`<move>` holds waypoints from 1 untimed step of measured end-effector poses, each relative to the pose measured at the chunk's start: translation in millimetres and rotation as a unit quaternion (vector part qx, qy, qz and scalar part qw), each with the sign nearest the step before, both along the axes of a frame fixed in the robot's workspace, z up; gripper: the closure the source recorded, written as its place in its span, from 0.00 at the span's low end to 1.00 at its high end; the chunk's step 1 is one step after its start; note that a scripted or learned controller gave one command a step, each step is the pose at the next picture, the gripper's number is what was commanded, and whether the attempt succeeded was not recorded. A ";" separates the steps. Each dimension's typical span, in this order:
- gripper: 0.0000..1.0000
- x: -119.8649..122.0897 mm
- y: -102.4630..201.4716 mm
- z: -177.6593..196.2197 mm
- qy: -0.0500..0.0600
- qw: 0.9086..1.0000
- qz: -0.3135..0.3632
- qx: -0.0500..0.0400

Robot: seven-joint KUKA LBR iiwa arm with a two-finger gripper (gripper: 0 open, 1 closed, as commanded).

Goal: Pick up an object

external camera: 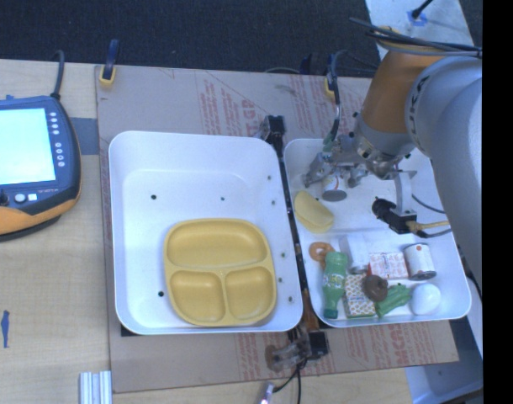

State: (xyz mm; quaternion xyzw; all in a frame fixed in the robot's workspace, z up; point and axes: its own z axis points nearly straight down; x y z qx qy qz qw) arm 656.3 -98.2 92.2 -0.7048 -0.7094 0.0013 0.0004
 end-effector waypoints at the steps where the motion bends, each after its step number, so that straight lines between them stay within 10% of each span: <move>1: 1.00 0.1 -0.7 10.5 0.001 1.000 0.001 0.000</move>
